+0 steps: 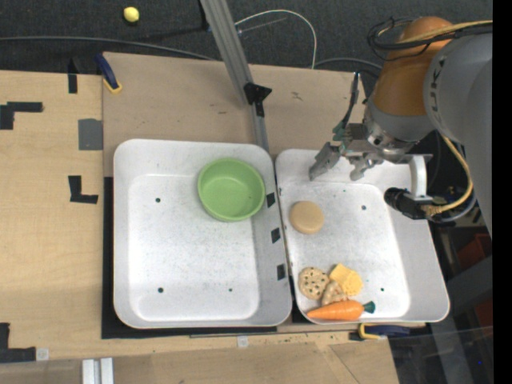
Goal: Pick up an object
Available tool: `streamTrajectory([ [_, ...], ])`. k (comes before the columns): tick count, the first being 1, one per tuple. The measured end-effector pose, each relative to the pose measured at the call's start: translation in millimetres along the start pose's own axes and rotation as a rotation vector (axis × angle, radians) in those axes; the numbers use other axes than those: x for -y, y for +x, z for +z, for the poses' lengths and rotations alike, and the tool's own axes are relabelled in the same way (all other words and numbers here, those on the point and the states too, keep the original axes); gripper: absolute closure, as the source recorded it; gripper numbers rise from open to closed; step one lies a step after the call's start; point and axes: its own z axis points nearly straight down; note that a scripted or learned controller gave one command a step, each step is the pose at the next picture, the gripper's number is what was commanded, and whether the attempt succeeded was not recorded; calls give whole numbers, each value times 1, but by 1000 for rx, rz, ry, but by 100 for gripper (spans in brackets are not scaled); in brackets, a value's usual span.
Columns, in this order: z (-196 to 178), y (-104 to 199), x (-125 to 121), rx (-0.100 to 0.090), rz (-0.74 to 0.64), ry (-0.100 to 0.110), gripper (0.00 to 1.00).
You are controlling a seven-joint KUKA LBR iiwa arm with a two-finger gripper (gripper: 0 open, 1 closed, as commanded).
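My gripper (342, 169) hangs over the far edge of the right bin (400, 238), its two fingers spread apart with nothing between them. A round tan bun (306, 217) lies in that bin, a short way in front of and left of the fingers. At the bin's near edge sit a chocolate-chip cookie (312, 282), a yellow cheese wedge (346, 279) and an orange carrot (340, 311), packed close together. A green bowl (231, 189) stands upright in the left bin (160, 246), near its far right corner.
A grey metal pole (232, 50) slants across the bench down to the gap between the bins. Loose cables (280, 22) lie behind the bins. A small yellow ball (131, 14) rests on the dark floor at the far left.
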Motion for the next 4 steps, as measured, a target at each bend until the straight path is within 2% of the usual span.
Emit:
streamTrajectory([
  [1,0,0,0,0,0,0,0],
  [2,45,0,-4,2,1,4,0],
  [3,109,-3,-7,1,1,6,0],
  [4,111,-2,-7,2,1,0,0],
])
